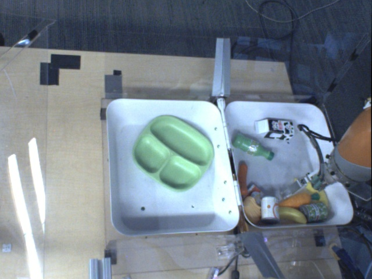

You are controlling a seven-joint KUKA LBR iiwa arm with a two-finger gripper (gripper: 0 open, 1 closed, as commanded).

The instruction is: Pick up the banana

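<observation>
Look to the right bin (273,112): the banana (292,215) lies near its front edge, yellow and pointing roughly left to right, wedged among clutter. A small white-capped bottle (268,208) stands just to its left, an orange carrot (299,200) lies just behind it, and a dark green can (316,212) sits touching its right end. A red sausage-like piece (242,175) runs along the bin's left wall, and a tan lump (251,208) fills the front left corner. Farther back you see a green bottle (252,145) lying on its side and a small white carton (274,128).

The gripper (313,182) hangs low at the bin's right side, just behind the carrot and can; you cannot tell how wide it stands. The left bin (122,208) holds a green divided plate (172,151).
</observation>
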